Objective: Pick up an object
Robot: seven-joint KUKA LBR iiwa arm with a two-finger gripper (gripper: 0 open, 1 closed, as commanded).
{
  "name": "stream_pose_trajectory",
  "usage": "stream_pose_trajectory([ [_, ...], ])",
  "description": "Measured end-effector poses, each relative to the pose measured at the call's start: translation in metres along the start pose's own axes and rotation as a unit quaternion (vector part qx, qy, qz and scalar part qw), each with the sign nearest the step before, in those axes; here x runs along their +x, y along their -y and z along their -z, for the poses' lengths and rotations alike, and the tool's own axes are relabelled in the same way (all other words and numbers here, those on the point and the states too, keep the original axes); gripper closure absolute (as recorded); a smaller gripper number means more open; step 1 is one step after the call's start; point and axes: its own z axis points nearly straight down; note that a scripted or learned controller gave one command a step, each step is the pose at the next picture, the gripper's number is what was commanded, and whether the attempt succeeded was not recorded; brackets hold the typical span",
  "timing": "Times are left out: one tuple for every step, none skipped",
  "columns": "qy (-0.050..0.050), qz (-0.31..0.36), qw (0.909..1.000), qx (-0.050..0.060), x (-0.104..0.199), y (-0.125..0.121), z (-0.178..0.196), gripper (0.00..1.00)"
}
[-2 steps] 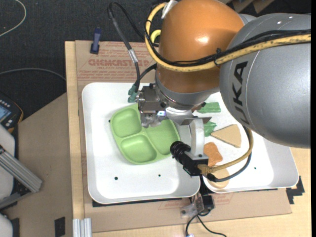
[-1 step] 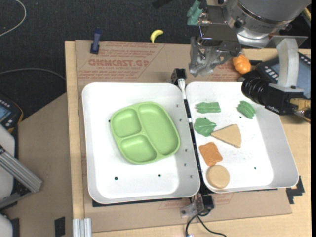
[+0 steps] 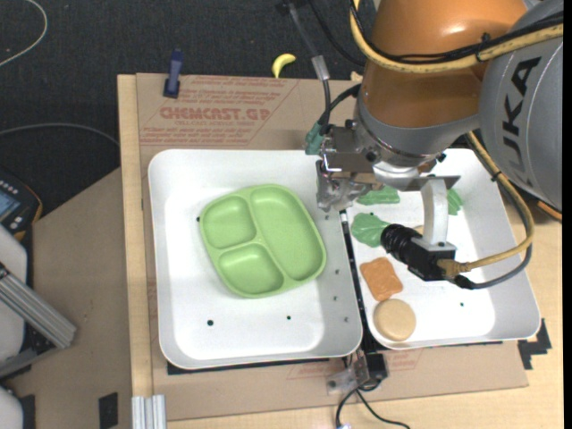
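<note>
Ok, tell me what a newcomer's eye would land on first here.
First, the arm, its big orange band looming over the right bin from the upper right. Next, the green plate with three compartments, lying alone in the left bin. Then the small food pieces below the wrist: an orange cracker and a tan cookie.

Green divided plate (image 3: 261, 239) in left bin (image 3: 179, 311), hand (image 3: 335, 195) perhaps above divider

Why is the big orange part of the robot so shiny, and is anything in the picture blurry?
In the camera view, light from above leaves a soft glare on the arm's orange band. The green plate looks sharp, with a faint shadow on the left bin. The end effector and the arm sit nearer the camera and look slightly soft.
</note>
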Motion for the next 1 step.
stream_pose_trajectory([
  [-0.001,0.000,1.0000,-0.002,-0.0141,-0.0296,-0.0991,1.00],
])
